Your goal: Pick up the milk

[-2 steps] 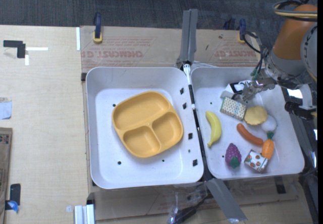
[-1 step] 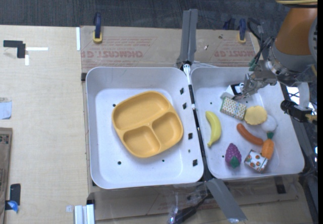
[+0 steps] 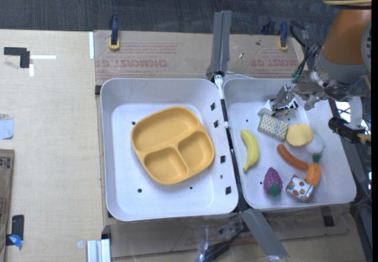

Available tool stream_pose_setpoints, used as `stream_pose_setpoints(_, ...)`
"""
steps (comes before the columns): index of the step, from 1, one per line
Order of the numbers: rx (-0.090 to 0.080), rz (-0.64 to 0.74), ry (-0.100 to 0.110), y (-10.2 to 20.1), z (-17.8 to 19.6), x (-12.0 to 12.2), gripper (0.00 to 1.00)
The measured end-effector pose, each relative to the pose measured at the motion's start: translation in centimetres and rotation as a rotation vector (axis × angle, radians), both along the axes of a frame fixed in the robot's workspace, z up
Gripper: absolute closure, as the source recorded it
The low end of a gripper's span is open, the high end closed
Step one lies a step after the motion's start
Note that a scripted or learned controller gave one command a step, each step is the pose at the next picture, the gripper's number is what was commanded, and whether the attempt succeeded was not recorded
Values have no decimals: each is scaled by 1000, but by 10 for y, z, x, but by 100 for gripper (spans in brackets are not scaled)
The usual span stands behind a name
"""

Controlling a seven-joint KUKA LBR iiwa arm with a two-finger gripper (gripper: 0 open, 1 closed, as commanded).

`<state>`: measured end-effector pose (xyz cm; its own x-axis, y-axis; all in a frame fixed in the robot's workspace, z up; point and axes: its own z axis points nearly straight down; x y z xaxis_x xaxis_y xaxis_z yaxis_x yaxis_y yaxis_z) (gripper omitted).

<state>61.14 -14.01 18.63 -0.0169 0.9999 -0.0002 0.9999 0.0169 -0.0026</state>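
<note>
The milk is a small white carton with orange and red print. It lies tilted in the front right corner of the right bin. My gripper hangs over the back part of that bin, just above and behind a speckled cracker block. It is well apart from the milk, with nothing seen in it. The grey arm with its orange band comes in from the right.
The right bin also holds a banana, purple grapes, a sausage, a carrot, a yellow lemon-like piece and a small white item. A yellow divided plate sits in the left bin.
</note>
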Motion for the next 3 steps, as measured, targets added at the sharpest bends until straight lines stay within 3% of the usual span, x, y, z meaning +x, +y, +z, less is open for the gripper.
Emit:
stream_pose_setpoints(1, -1, 6, -3, -32, -76, 25, 0)
stream_pose_setpoints(2, -5, 212, -10, -36, -89, 33, 0)
stream_pose_setpoints(3, -5, 210, -5, -38, -81, 32, 100)
